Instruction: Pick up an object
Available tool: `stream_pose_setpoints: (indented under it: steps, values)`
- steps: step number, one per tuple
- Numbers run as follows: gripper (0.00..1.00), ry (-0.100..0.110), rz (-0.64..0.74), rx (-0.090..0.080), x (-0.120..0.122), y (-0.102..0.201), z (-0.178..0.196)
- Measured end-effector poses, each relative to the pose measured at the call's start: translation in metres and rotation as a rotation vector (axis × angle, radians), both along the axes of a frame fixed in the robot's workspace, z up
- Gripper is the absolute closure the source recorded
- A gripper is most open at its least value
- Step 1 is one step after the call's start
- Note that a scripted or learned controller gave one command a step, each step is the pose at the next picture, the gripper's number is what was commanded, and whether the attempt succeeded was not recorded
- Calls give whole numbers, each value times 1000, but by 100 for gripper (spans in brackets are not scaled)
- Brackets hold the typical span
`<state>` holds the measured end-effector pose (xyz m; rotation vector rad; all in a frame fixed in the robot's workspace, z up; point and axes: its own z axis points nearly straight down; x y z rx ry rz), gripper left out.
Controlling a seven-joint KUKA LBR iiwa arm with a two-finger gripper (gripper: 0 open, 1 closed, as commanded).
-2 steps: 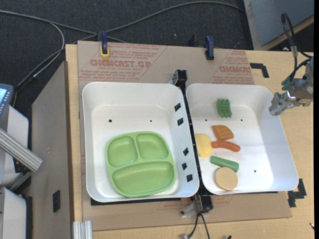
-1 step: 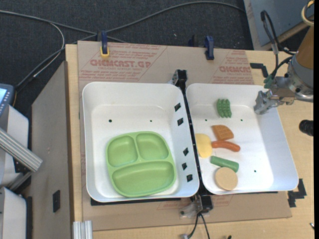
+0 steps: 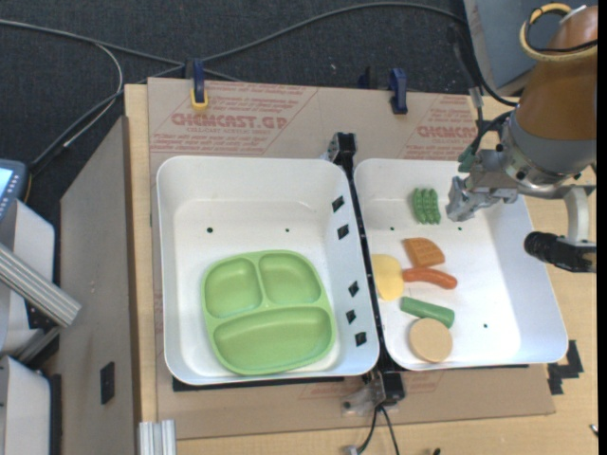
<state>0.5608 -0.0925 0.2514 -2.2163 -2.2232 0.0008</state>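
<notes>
Brown board under two white bins fills the middle of the frame; the right bin (image 3: 531, 282) holds small toy foods. Nearest the gripper (image 3: 462, 202), at upper right, lies a green pea pod (image 3: 425, 206), its long axis running up-down in the frame. It looks light, stiff and smooth, so a pinch across its narrow width seems best. Whether the gripper is released or clenched cannot be told.

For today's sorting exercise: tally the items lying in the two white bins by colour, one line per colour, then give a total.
Green: 3, the divided tray, the ridged piece, the long pod
Orange: 2, the ridged slab, the sausage shape
Yellow: 1, the pale piece
Tan: 1, the round disc
Total: 7
</notes>
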Motion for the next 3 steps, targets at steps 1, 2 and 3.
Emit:
stream_pose_setpoints:
  steps: [1,2,3]
  values:
    - [100,-3,3,0,11,48,2]
    - [100,-4,4,0,16,107,4]
    - [100,1,1,-1,21,152,-13]
